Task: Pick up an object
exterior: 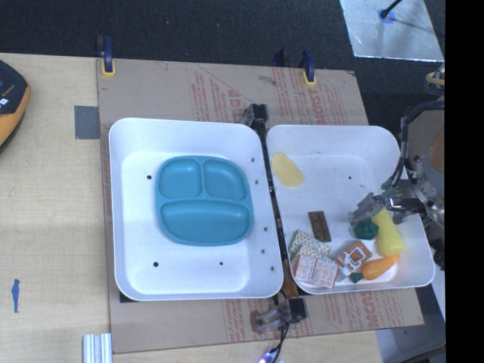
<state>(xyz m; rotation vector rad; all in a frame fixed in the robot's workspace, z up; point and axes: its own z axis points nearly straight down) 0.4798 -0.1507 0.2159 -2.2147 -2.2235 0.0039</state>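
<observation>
carrot [376,267] and snack packets [314,269] crowd the right bin's [333,138] six o'clock rim, where the tool [370,216], fingers spread wide and empty, hovers beside a yellow bottle [389,233]: approach step, needing descent and closing.

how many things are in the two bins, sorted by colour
Blue: 1, the divided plate in the left bin
Yellow: 2, the pale disc and the yellow block
Orange: 1, the carrot
Brown: 1, the bar
Green: 1, the small item
Patterned packets: 3
Total: 9
</observation>
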